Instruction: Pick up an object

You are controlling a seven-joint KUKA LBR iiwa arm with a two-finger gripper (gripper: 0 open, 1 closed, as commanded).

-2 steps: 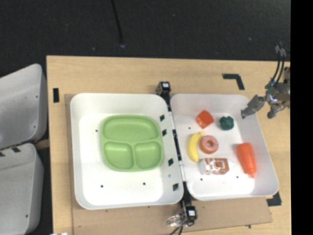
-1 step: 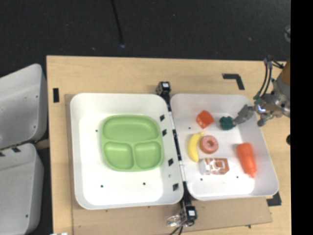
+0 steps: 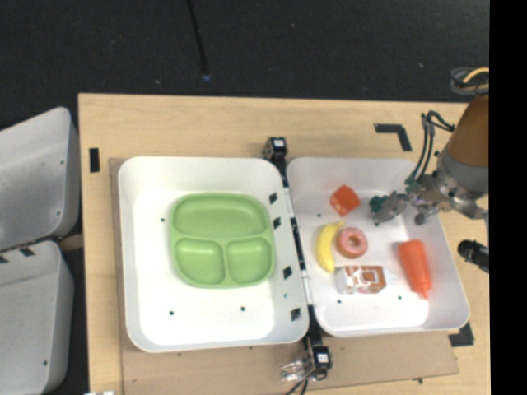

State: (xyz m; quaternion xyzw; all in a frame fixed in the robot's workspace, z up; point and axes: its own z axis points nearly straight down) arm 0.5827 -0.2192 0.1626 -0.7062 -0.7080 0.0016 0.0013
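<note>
I am hovering the gripper [image 3: 387, 210] over the right bin [image 3: 449, 315], its fingers spread and closed on nothing. Just beside it on the bin-divider side is sitting the orange block [image 3: 345, 199], my likeliest target; it is looking light, rigid and flat-sided, so I am judging a pinch across two opposite faces safest. Below-right of the pincer the carrot [image 3: 416, 267] is lying.

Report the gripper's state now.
Gripper: state cannot be told; it hovers over the right white bin, with nothing visibly between its fingers.
</note>
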